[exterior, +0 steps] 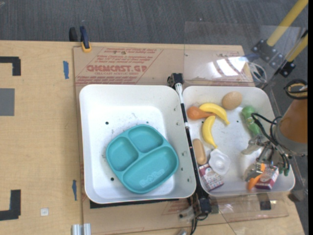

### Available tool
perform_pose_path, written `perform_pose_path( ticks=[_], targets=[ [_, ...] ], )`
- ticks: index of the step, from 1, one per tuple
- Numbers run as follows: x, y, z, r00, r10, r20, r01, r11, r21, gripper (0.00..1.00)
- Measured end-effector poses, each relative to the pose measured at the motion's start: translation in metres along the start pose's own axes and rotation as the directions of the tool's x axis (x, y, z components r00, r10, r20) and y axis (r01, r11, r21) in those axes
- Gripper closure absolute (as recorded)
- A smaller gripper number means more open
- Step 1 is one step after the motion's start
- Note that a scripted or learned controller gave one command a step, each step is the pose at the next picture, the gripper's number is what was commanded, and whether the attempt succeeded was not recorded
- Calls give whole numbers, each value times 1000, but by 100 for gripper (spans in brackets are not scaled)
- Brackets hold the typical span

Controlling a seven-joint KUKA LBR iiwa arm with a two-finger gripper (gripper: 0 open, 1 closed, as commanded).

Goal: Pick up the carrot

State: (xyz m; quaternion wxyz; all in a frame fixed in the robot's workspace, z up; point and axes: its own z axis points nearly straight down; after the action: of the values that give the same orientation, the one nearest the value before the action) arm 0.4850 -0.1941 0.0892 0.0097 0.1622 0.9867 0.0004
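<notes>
In the right bin's [274, 102] near-right corner, the tool [264, 168] hovers over the carrot [252, 181] (grip state unreadable). A purple carton [266, 179] touches it, so a grab may catch both.

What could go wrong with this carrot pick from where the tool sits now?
The tool sits low in the right bin's near corner, where the carrot lies against a small purple box, so it may catch the box instead. The corner walls are close, leaving little room. Dark cables trail near the green item and might drag it.
</notes>
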Motion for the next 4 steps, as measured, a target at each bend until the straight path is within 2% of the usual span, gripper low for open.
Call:
perform_pose_path(
  ticks=[1,2,3,4],
  targets=[
    [-1,0,0,863,-505,5,505,863,4,0],
    [2,29,-1,671,-742,4,742,671,5,0],
    [-12,-2,0,158,-987,10,987,158,-2,0],
    [-4,-6,1,-139,-990,23,990,-139,-4,0]
  ],
)
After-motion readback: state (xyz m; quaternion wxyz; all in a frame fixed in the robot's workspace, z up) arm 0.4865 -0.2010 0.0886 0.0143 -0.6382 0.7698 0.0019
